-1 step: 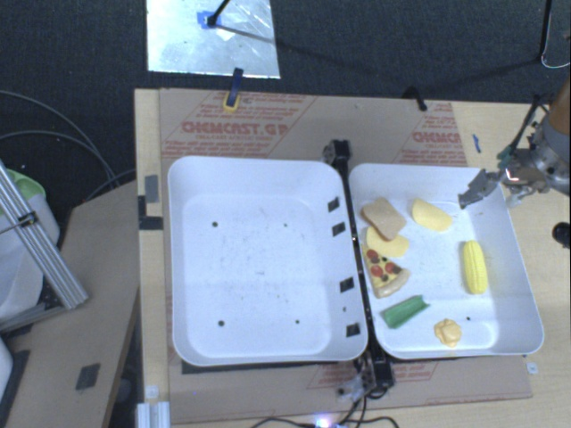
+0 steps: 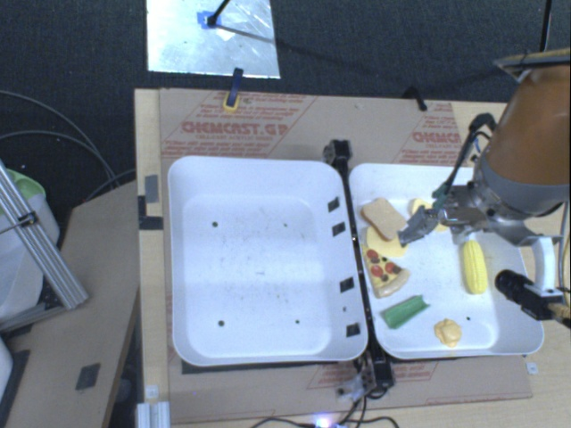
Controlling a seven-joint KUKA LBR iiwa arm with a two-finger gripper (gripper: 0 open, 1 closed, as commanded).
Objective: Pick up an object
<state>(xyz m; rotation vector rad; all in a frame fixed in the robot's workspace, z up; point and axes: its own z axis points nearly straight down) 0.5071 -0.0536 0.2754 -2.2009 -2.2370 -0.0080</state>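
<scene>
The bench point(image 2: 294, 114) carries two white bins side by side. The left bin point(image 2: 192, 185) is the landmark for what follows. The right bin point(image 2: 517, 337) touches its right wall along a dark strip of clips. The grey arm point(image 2: 526, 141) with its orange band reaches over the right bin's far right part.

Inside the right bin, nearest the left bin, lies a pizza slice point(image 2: 386, 270), with a tan bread slice point(image 2: 384, 217) just above it (the two look to be touching at their edges). A green piece point(image 2: 404, 311) sits below the pizza. Farther from the left bin lies a corn cob point(image 2: 474, 267), upright in the view, and a small yellow lump point(image 2: 448, 331) below it.

The gripper point(image 2: 417, 228) hangs just right of the bread; its fingers look nearly closed, with nothing visible between them.
</scene>
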